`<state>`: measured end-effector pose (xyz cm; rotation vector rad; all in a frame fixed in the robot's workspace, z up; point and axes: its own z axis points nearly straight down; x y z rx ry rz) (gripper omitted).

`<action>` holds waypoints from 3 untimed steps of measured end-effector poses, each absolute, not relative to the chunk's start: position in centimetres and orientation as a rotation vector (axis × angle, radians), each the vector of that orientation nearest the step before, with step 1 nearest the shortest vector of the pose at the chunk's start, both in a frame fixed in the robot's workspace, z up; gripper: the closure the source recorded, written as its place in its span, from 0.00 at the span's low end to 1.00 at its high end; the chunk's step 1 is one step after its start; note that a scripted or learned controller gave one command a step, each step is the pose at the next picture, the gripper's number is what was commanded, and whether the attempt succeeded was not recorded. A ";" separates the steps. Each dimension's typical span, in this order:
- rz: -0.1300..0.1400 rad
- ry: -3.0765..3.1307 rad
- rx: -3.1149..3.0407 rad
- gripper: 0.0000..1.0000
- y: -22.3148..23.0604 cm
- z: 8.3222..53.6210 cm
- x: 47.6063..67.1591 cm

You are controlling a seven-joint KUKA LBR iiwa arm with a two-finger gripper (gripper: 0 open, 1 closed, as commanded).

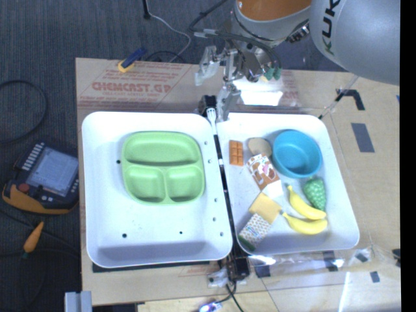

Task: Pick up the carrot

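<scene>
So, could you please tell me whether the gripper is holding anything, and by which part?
Nothing visible: the two-finger gripper hangs above the bins' far edge, away from the items.

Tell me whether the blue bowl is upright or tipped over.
Upright: the blue bowl sits in the right bin with its round opening facing up, hollow interior visible.

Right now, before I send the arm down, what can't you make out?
Camera view:
- Orange piece: too small to confirm as the carrot.
- Brown object: partly covered by the printed packet.
- Tool: blurred against the clutter behind it.
- Arm: cut off by the top edge.
</scene>
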<state>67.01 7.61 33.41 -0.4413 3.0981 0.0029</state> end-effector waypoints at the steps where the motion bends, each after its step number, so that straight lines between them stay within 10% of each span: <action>1: 0.002 3.148 -0.210 0.00 10.9 18.8 66.5; 3: 0.014 3.146 -0.226 0.00 11.4 9.5 66.7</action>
